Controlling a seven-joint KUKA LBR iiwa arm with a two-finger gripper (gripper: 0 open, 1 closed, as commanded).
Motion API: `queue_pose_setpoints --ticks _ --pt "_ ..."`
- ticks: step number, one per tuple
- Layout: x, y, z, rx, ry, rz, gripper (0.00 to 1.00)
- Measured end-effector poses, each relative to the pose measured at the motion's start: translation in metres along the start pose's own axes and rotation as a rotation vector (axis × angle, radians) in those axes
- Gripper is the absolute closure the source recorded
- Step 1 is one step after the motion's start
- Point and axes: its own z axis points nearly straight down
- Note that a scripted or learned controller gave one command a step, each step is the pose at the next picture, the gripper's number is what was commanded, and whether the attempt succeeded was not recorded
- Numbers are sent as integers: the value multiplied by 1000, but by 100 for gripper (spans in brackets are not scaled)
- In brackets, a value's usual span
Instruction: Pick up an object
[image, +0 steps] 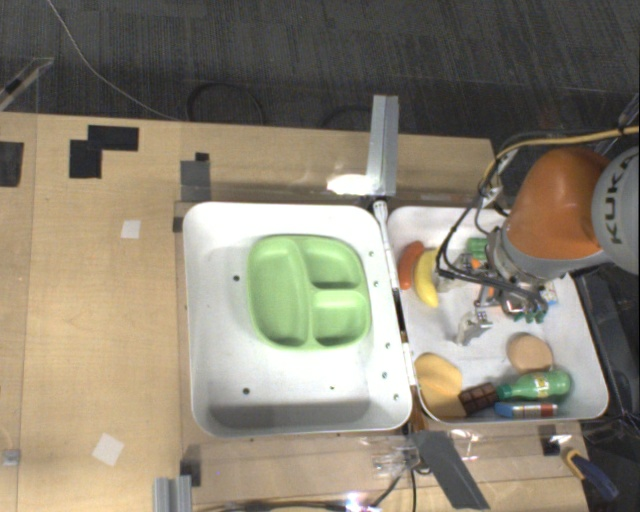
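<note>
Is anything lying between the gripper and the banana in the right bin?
Nothing visible. The gripper hangs over bare white floor of the right bin, and the banana lies apart from it toward the left bin, a red object on its far side.

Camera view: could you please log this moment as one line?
gripper: over right bin, nothing seen held | banana: beside it | green tray: left bin
</note>
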Motion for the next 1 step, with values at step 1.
queue_pose_setpoints --ticks 1 --pt "13 -6 0 0 -1 35 0"
